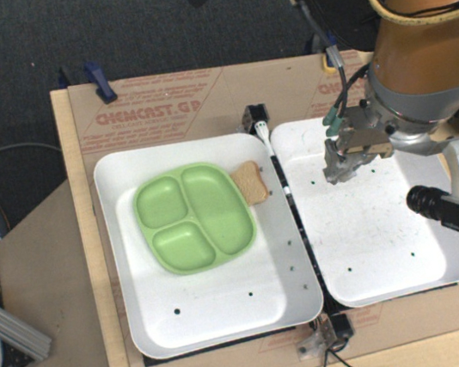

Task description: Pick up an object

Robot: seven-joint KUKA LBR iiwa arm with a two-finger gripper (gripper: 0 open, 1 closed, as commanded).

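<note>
Gripper (347, 169) hangs low over the right bin (400, 267), near that bin's far-left corner; from this slant I cannot tell whether it is wide, narrow or holding anything, and nothing is seen in its grasp. The bin floor directly under and around it looks bare apart from small dark specks. Candidates for the pick lie across the divide, to the camera-left of the gripper in the left bin (147, 314). Green divided plate (195, 217): three compartments, sits flat on the bin floor, well apart from the gripper. Judged to be light moulded plastic, stiff, smooth and probably slippery; broad and shallow, so the raised outer rim or one of the inner ridges between compartments looks like the only place two fingers could pinch. Tan flat piece (251, 182): rests against the plate's edge on the side nearer the gripper, just short of the bin wall that separates the two bins. Looks like a thin cracker or sponge slab; material unclear. Judged light; if brittle it could crack under a hard squeeze. Best taken across its short edges, though lying flat and crowded by plate and wall, access looks tight.
</note>
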